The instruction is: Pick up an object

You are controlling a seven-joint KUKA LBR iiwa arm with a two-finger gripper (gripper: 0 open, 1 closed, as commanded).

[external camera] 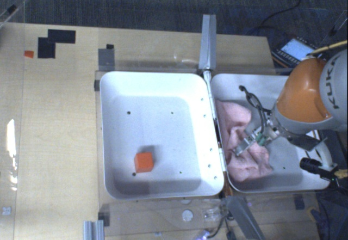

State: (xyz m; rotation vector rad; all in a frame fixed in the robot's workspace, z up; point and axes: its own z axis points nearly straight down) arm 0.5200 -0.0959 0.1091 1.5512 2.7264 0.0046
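Your gripper (247,145) sits low in the right-hand bin (283,176), at the right of the frame, its tip down against the pink cloth (235,124) that lies crumpled along that bin's left wall. You cannot tell from this slanted view whether it is spread or pressed together; the metal parts are small and tangled against the folds, and no cloth shows plainly pinched. The grey arm with its orange band (307,92) comes in from the right edge and hangs over the bin's upper right part.

You have two candidates for picking. The pink cloth is the one directly under the tool, touching it or nearly so. The other is a small orange block (144,162), resting alone in the lower left part of the left-hand bin (157,84), well apart from the arm.

By the look of it, you are at the grasp step on the cloth, with the lift not yet done. The next move calls for a firm close on a thick fold, then a straight rise clear of the bin wall. Watch that the soft cloth does not slide out, since a thin pinch may slip
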